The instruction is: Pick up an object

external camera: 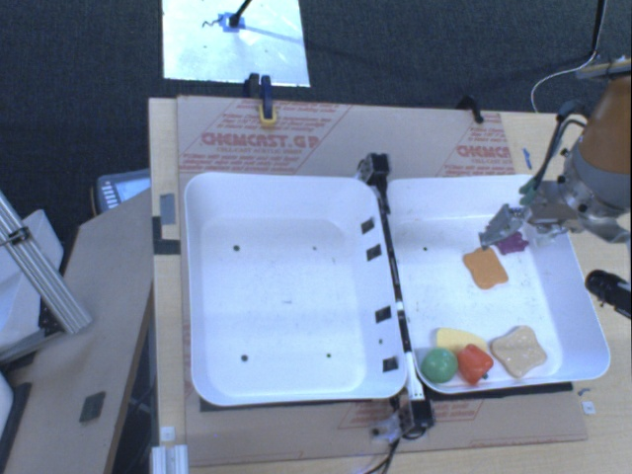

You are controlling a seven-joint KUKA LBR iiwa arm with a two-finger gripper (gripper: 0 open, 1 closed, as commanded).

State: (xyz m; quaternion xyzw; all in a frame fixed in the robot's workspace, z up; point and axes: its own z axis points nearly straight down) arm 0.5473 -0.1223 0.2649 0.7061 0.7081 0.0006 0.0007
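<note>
Nearest the camera, along the near wall of the right bin (592, 358): a green ball (439, 365), a red piece (475, 362) touching it on the right, a yellow wedge (456, 339) just behind both, and a tan bread slice (518, 351) to the right, in the near right corner. The slice lies flat, its long axis running diagonally from near left to far right.

Mid bin: an orange slab (486, 268), flat, roughly oblong, long axis running from the far side to the near side with a slight tilt, its broader end nearer the camera. It lies apart from the near cluster.

Far right of the same bin: the gripper (506, 233), entering from the right on the grey arm with orange band (610, 124). It hangs low, just beyond the far end of the orange slab. A small purple item (513, 244) sits at the fingers; whether it is held between them cannot be told, and the fingers' spread cannot be read either.

Left bin (212, 265): white, shallow, small dark dots on its floor.

Between bins: a dark hinge strip with clips (380, 275).

Beneath: printed cardboard sheet (326, 131) on the worktop (163, 166). A yellow and black clamp (265, 102) grips the sheet's far edge. Beyond, a shiny metal plate (232, 28) on dark carpet.
</note>
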